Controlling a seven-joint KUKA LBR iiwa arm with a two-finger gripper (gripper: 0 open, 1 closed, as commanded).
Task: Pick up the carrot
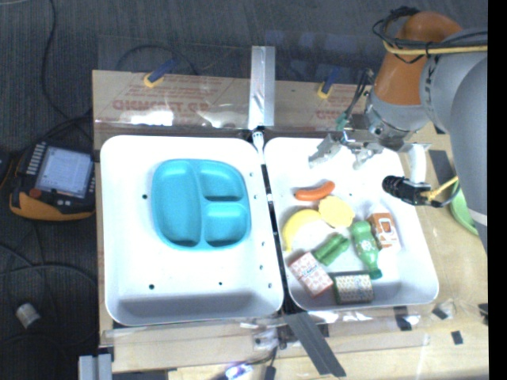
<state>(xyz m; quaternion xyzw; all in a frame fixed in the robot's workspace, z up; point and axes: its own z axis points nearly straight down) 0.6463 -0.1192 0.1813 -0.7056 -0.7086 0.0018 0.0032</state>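
Arm: the grey KUKA arm (463, 117), orange band (408, 62) above the wrist, reaches in from the right and hangs over the far edge of the right bin.
Gripper: the two-finger gripper (342, 154) sits above the bin's bare back corner, up and to the right of the carrot, apart from it.
Fingers: two pale fingers (320, 153) spread wide, with nothing between them.
Carrot: the carrot (314, 190), a short orange piece lying roughly crosswise, rests on the floor of the right bin toward its back, just beyond the yellow items and untouched.
Right bin: the shallow white right bin (412, 271) holds a cluster toward its middle and front; a flat yellow disc (336, 210) lies just in front of the carrot, and a pale yellow lemon-like piece (301, 229) lies beside it on the left.
Greens: a dark green vegetable (331, 248) lies slanted beside a green bottle (366, 248).
Packages: a small orange carton (384, 229) sits to the right of the bottle; a red-and-white box (310, 273) and a dark, grey-patterned box (352, 288) lie near the front wall.
Left bin: the white left bin (139, 287) carries a blue sectioned plate (201, 201) with three compartments, set toward its back.
Counter: the counter (182, 101) under the bins shows printed cardboard behind them, with a metal divider post (262, 85) standing between the two bins.
Floor: a handheld control pendant (54, 179) with a lit screen lies on the dark carpet left of the counter.
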